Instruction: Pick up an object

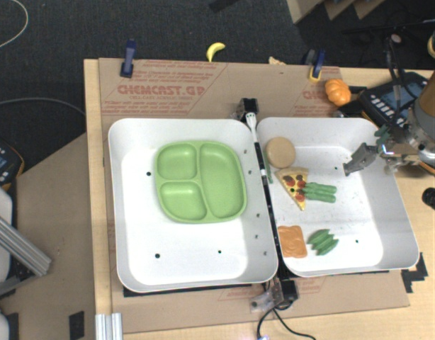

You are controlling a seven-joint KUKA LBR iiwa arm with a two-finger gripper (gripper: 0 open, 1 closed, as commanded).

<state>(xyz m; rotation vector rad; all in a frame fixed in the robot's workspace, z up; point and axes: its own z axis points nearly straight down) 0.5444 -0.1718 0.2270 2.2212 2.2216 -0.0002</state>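
Note:
The right bin (pixel 387 211) holds several toy foods. A round tan bun (pixel 280 151) lies at its far left, with a pizza slice (pixel 295 187) and a green bean bundle (pixel 320 191) just in front of it. An orange toast piece (pixel 292 241) and green pea pods (pixel 322 241) lie near the front edge. My gripper (pixel 370 156) hangs over the right bin's far right part, above bare floor, to the right of the beans and apart from every food item. Nothing shows in its grasp.
A green divided plate (pixel 201 181) sits in the left bin (pixel 132 246). Behind the bins, on the board, lie a small orange toy (pixel 337 91) and a yellow banana (pixel 215 49), with blue clamps (pixel 127 59) at the back edge.

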